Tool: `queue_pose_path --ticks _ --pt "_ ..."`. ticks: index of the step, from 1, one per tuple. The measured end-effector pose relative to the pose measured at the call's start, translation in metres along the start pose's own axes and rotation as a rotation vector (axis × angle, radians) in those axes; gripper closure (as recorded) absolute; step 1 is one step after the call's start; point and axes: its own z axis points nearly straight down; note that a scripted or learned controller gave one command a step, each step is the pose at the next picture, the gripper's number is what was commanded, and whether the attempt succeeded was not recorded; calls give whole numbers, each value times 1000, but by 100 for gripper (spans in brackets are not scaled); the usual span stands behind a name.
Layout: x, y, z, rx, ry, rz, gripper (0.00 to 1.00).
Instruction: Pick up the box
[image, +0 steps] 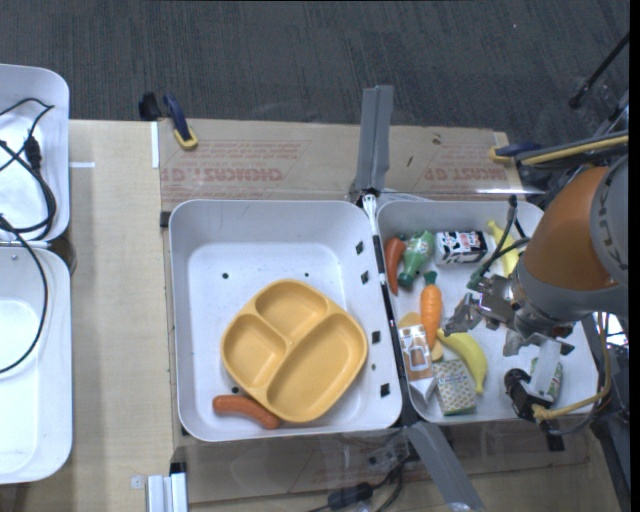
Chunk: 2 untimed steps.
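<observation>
1. The gripper (487, 312) hangs low over the right bin (400, 222), its metal fingers pointing left toward the toy food; whether they are apart or closed cannot be told from this angle, and nothing is seen clamped between them.
2. Just beside the fingers lies a banana (470, 355), curving toward the near edge, with a carrot (430, 308) just left of it.
3. The box (454, 386), a small green-and-tan carton, lies flat in the near part of the right bin, just nearer than the banana and apart from the gripper.
4. To its left, a small orange-and-white packet (416, 349) lies by the bin's left wall.
5. At the far end of the bin lie a green bottle (415, 256), a red pepper (395, 262) and a black-and-white milk carton (461, 245).
6. The grey arm (570, 240), with its orange band, reaches in from the right above the bin.
7. In the left bin (200, 300) sits a yellow divided plate (293, 349), with a sausage (245, 409) at its near-left rim.
</observation>
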Motion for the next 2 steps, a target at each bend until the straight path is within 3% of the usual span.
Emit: queue_pose_path --ticks 1,2 --pt "-54 12 54 -1 3 64 0" --pt "-54 12 54 -1 3 64 0"
